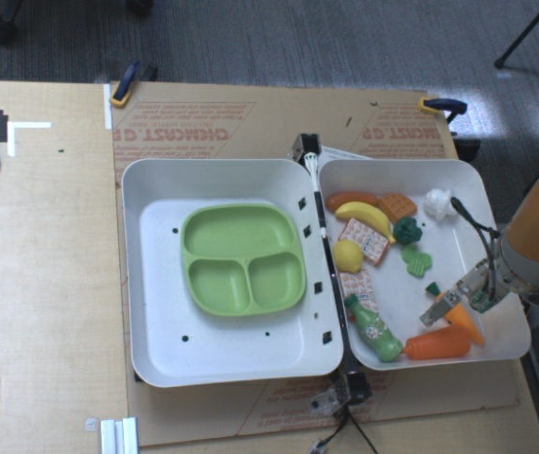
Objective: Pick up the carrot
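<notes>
1. The left bin [147,282] holds a green divided plate [244,259].
2. The right bin [496,253] holds toy food; the carrot [437,345] lies at its front edge.
3. The gripper [447,306] hovers just above the carrot.
4. Cardboard [194,126] lettering is unreadable.

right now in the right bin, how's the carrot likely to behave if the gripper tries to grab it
The carrot looks like smooth, glossy toy plastic, so probably stiff, light and somewhat slippery. It tapers and lies on its side, so it may roll or slide out of a pinch. It lies close to the right bin's front wall, which could crowd the gripper.
</notes>
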Tool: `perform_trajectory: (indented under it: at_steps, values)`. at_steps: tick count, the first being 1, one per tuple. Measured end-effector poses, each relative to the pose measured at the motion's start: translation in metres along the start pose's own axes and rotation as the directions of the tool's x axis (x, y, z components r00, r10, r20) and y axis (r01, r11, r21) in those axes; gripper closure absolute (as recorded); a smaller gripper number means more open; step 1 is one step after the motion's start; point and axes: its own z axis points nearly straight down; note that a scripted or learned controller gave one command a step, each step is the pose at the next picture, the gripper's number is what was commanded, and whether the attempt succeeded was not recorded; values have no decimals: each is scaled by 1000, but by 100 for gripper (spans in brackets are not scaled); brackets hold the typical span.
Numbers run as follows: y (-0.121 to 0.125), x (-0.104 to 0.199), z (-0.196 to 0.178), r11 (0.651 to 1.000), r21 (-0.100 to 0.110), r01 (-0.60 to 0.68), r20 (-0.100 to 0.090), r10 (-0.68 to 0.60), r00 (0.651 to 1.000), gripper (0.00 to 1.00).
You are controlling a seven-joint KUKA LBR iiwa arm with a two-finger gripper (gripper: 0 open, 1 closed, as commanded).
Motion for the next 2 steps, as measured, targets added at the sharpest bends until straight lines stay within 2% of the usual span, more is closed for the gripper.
perform_trajectory:
  at_steps: [1,2]
  values:
    - [3,2,8,978,-3,207,5,-207,978,0]
    - [18,11,5,771,-5,637,28,-636,771,0]
